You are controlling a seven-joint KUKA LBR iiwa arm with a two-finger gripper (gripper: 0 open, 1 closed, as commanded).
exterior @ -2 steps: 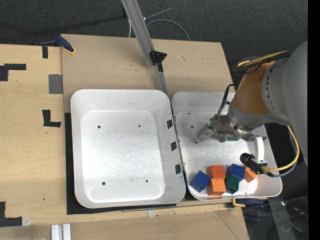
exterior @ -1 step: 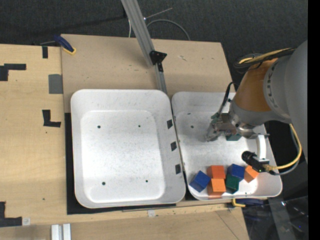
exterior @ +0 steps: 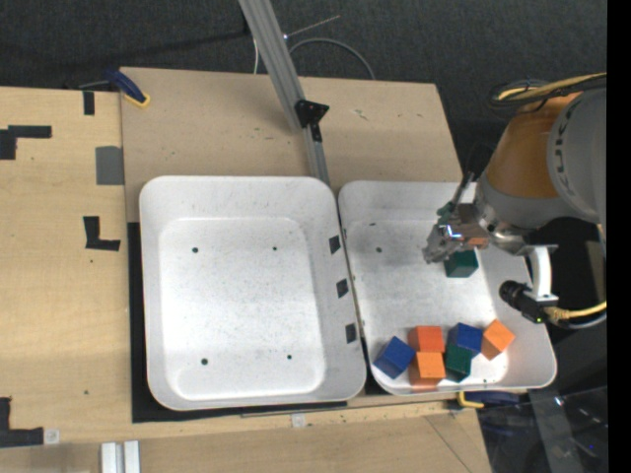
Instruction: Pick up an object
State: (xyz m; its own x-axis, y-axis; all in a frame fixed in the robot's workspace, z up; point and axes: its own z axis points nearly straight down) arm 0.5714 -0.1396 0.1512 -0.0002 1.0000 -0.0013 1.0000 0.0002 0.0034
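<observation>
The tool (exterior: 449, 239) hangs over the upper part of the right bin (exterior: 394, 215), with a dark green block (exterior: 460, 262) directly beneath its tip. The block seems to sit against the fingers, but from this slanted angle I cannot tell how far the fingers are spread, or whether the block is gripped between them or merely lies on the bin floor under them. It stands well apart from the other pieces, which probably made it the easier target: nothing crowds it, so the fingers could come down on either side without nudging a neighbour.

The rest of the blocks are huddled at the near end of the same bin: a blue block (exterior: 394, 356), an orange block (exterior: 429, 338) with a second orange block (exterior: 429, 366) just below it, a second blue block (exterior: 467, 338), a second green block (exterior: 457, 363) and a third orange block (exterior: 498, 338) leaning toward the rim. They touch or nearly touch one another, so a grasp there would be awkward.

The left bin (exterior: 158, 264) lies beside the right one on the wooden surface (exterior: 59, 185), a likely place for a drop-off
</observation>
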